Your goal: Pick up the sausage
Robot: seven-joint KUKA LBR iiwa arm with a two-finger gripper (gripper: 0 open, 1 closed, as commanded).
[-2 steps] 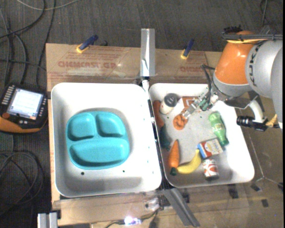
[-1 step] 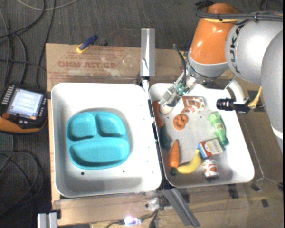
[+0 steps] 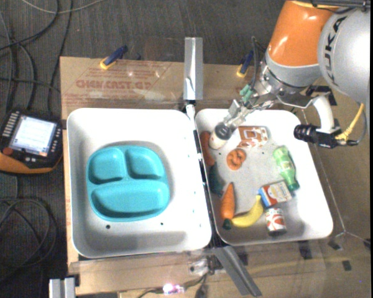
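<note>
The sausage [image 3: 206,149] is a reddish-brown stick lying lengthwise against the left wall of the right bin [image 3: 320,225], near its far end. My gripper [image 3: 221,133] hangs low over the far-left part of that bin, just right of the sausage's upper end. Whether it touches the sausage cannot be made out. A small white rounded piece [image 3: 216,143] sits right under the gripper tip, beside the sausage.
The right bin also holds a pretzel [image 3: 236,159], a printed carton [image 3: 255,135], a green bottle [image 3: 286,166], a carrot [image 3: 227,201], a banana [image 3: 250,215], a can [image 3: 276,221] and a small box [image 3: 276,193]. A teal divided plate [image 3: 129,182] lies in the left bin [image 3: 81,228].
</note>
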